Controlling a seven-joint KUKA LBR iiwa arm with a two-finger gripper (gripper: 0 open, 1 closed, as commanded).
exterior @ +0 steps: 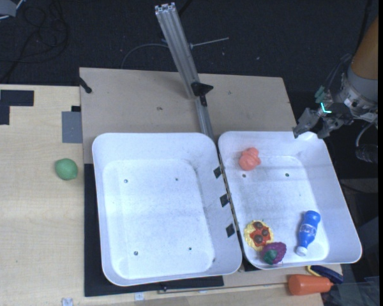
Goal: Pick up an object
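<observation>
The right bin (345, 203) holds a pink-orange lumpy toy (249, 159) near its far left corner. A blue and white bottle (307, 231) lies near the front right. At the front, a yellow toy with red spots (258, 233) sits beside a purple grape bunch (274, 253). My gripper (311, 125) hangs over the right bin's far right corner, well apart from all of these, with the grey wrist and orange band above it. Nothing shows between its fingers.
The left bin (156, 206) lies beside the right one. A green ball (66, 169) rests on the bench to the left. An orange carrot-like toy (309, 284) lies outside the right bin's front edge. A metal rail (185, 62) slants up behind the bins.
</observation>
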